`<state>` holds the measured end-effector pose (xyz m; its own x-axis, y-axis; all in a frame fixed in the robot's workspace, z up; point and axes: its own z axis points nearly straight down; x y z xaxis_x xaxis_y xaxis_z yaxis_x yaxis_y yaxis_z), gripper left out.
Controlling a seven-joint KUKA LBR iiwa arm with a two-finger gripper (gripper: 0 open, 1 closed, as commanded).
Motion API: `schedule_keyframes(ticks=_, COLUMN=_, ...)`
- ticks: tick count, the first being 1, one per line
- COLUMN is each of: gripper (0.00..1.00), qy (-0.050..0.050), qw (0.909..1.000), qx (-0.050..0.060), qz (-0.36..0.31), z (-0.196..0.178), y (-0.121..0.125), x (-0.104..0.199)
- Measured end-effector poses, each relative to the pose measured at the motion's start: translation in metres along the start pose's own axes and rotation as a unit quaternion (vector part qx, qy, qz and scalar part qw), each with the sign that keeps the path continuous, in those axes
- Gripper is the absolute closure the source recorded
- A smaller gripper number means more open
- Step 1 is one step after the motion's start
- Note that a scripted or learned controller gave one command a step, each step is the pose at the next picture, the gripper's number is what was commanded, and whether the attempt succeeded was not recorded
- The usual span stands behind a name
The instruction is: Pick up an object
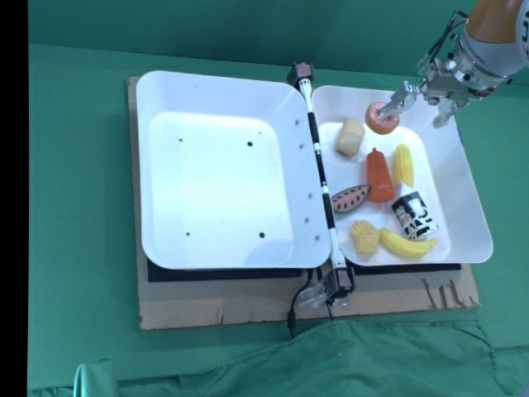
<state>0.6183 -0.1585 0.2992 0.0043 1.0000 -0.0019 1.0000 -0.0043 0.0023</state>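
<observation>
My gripper (422, 107) hovers over the far end of the right bin (465, 190), open, with nothing between its fingers. Its left finger (400, 102) sits right at the edge of a round orange-pink toy (381, 118); I cannot tell whether they touch. Further into the bin lie a beige bread piece (350, 137), an orange carrot-like toy (378, 175), a yellow corn cob (402, 165), a watermelon slice (350, 198), a black-and-white can (413, 215), a pack of fries (364, 236) and a banana (407, 244).
The left bin (157, 180) lies beside the right one, with a black hinge bar (318, 168) between them. Both rest on a cardboard sheet (248, 300) on green cloth. The arm's orange band (500, 7) is at the top right.
</observation>
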Motion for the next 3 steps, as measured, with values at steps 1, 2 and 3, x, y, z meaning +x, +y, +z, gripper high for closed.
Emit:
schedule_keyframes(ticks=1, gripper=0.0, qy=0.0, qw=1.0, qx=0.0, qz=0.0, z=0.0, y=0.0, x=0.0)
schedule_keyframes(ticks=2, gripper=0.0, qy=0.0, qw=1.0, qx=0.002, qz=0.0, z=0.041, y=0.004, x=-0.002)
schedule_keyframes(ticks=3, gripper=0.0, qy=-0.002, qw=1.0, qx=-0.007, qz=-0.001, z=0.07, y=0.001, x=-0.001)
